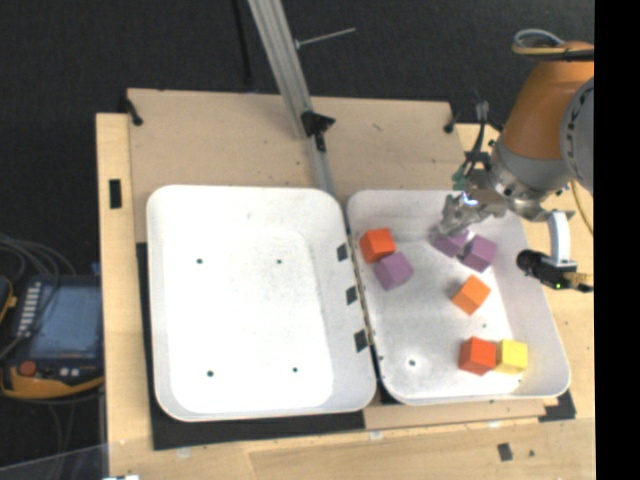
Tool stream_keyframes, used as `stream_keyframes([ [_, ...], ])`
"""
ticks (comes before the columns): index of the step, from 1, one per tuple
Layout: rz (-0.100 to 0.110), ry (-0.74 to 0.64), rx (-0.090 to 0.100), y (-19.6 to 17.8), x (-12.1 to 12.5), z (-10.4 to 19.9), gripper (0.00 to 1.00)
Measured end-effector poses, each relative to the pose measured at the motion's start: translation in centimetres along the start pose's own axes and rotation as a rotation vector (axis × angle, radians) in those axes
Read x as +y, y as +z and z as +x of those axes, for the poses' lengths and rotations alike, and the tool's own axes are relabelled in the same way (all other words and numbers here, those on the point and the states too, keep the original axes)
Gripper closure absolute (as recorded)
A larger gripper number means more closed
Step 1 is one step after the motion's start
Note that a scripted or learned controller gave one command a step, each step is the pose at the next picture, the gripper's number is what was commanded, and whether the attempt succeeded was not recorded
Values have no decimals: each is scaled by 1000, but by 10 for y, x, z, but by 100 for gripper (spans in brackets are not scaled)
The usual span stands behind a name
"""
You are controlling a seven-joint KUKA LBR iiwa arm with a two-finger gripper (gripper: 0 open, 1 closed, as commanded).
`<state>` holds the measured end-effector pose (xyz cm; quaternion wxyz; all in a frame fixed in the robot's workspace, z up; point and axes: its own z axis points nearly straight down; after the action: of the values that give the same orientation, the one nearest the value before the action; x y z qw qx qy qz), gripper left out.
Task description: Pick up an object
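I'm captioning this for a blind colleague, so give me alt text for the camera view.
Seen from above, a grey and orange robot arm's gripper hangs over two purple blocks at the back of the right bin, which also holds orange blocks, another purple block and a yellow block. The left bin sits beside it.

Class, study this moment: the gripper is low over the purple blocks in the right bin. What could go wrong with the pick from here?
1. Two purple blocks, one under the gripper at and one at, sit very close; closing may nudge the neighbour or catch both.
2. They lie near the right bin far edge, so a pushed block could jam against its wall.
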<state>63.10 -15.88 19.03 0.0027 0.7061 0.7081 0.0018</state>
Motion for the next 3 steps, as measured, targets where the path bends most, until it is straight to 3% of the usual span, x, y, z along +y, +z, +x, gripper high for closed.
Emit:
stream_keyframes([
  [2, -1, -1, 0, -89, 0, -6, 100],
  [3, 6, -2, 1, -74, -1, 42, 100],
])
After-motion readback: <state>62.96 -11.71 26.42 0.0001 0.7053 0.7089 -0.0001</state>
